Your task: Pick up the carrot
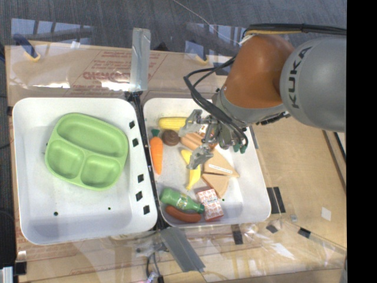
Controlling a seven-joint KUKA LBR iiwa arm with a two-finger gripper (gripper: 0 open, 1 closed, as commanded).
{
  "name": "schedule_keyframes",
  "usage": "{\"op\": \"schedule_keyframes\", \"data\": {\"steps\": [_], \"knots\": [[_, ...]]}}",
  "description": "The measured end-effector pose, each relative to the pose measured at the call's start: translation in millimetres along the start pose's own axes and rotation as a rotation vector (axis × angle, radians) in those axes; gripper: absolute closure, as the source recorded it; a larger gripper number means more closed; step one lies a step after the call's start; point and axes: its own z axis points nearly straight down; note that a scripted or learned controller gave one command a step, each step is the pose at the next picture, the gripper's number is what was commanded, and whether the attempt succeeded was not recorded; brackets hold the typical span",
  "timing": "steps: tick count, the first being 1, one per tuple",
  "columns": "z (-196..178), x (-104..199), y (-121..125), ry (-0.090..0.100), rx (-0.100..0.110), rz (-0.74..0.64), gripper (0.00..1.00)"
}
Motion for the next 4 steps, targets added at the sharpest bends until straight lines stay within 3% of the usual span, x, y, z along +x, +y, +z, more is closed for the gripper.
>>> {"op": "schedule_keyframes", "data": {"steps": [1, 2, 3, 4], "knots": [[110, -39, -5, 0.001, -0.002, -0.163, 0.0], [98, -41, -3, -0.003, -0.001, -0.17, 1.0], [5, -69, 49, -0.008, 0.002, -0.555, 1.0], [9, 4, 78, 0.001, -0.002, -0.985, 1.0]]}}
